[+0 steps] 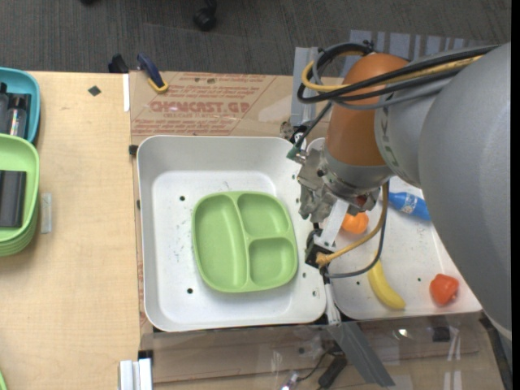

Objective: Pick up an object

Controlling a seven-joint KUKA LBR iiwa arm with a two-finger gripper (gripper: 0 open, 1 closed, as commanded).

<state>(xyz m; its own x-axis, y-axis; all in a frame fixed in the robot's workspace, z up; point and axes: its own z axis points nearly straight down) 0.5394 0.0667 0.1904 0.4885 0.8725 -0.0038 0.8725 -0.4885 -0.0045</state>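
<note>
My gripper (pixel 318 216) hangs below the orange wrist band, over the rim between the two white bins. Just to its right, a small orange object (pixel 356 223) lies in the right bin (pixel 422 250), partly hidden by the wrist. A yellow banana (pixel 386 288) lies nearer the front of that bin, and a red-orange object (pixel 444 289) sits at its front right. A blue object (pixel 407 205) peeks out beside the arm. In the left bin (pixel 162 218) rests a green divided plate (pixel 244 240), just left of the gripper.
The arm's bulk covers much of the right bin. A cardboard sheet (pixel 203 104) lies behind the left bin. Green and teal trays (pixel 16 177) are stacked at the far left of the wooden bench.
</note>
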